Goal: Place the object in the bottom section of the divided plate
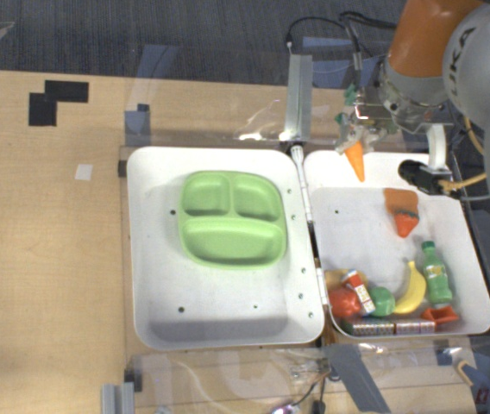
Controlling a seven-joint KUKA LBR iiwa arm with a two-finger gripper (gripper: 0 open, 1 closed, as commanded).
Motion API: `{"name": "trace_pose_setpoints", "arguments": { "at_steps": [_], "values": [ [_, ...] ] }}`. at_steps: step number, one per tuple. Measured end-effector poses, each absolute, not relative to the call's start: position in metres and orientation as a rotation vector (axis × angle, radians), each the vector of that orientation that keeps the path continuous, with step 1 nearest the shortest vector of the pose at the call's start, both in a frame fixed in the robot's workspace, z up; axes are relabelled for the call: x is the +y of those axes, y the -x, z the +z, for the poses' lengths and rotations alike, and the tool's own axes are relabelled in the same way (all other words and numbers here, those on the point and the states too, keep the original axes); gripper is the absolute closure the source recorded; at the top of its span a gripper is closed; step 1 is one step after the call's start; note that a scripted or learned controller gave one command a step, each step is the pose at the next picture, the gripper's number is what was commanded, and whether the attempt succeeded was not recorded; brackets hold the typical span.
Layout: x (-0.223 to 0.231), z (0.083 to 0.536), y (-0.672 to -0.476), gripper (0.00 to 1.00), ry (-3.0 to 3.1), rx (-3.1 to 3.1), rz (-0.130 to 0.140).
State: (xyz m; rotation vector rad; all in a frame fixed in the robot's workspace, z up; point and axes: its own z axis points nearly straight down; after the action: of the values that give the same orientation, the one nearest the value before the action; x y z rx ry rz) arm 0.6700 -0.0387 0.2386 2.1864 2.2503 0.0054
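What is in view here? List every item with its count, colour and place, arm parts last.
bins: 2, white, side by side on bench
divided plate: 1, green, left bin
carrot: 1, orange, hanging below gripper at right bin's top edge
banana: 1, yellow, right bin, lower part
bottle: 1, green, right of banana
tomato: 1, red, right bin's lower left
arm: 1, grey with orange band, top right
gripper: 1, above carrot
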Motion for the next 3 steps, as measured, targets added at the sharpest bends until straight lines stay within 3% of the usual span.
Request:
{"name": "trace_pose_setpoints", "arguments": {
  "at_steps": [1, 2, 3],
  "values": [
    [0.009, 0.184, -0.642, 1.00, -2.285, 2.156, 0.001],
    [0.069, 0.184, -0.600, 1.00, -2.512, 1.889, 0.001],
    [0.146, 0.194, -0.599, 1.00, -2.814, 1.399, 0.001]
  ]
}}
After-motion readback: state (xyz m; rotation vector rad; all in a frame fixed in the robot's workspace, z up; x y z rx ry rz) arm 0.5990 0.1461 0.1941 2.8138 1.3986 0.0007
